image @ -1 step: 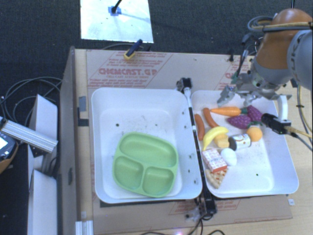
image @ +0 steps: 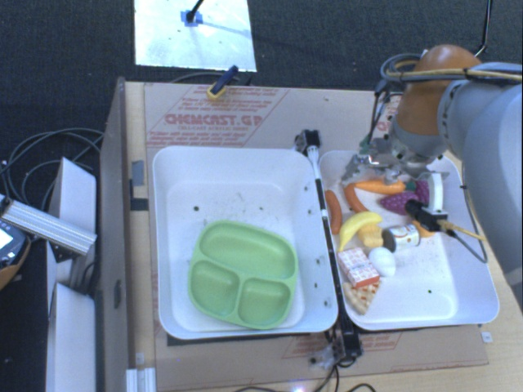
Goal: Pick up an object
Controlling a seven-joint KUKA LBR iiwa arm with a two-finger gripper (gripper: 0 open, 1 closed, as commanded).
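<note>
Pincer (image: 377, 163) of the grey arm is seen low over the far part of the right bin (image: 466, 300), which serves as the landmark for everything that follows; whether it is spread, pressed together or pinching something cannot be told, since the wrist and its cables cover it. An orange band (image: 429, 88) is seen above the wrist, beyond the far rim of the right bin. Inside that bin, a cluster of toy foods is gathered along its left half. An orange carrot (image: 380, 188) is laid just beside the pincer, with a purple piece (image: 404, 200) touching it on the side toward the bin's middle. A reddish sausage (image: 333, 211) is placed along the bin's left wall. A yellow banana (image: 358, 225) is curved just beside the sausage, nearer the bin's centre. A small dark bottle (image: 402, 237) is laid on its side near the middle of the bin. A white egg (image: 382, 260) is set just nearer the camera than the bottle, and a red and white box (image: 358, 266) is touching the egg on its left. A waffle-like piece (image: 359, 294) is found toward the near left corner. To the left of the right bin, touching it along a shared edge, a second white bin (image: 176, 219) is seen, and a green divided tray (image: 243, 273) is held in it. Both bins are carried on a cardboard-covered tabletop (image: 221, 117).
</note>
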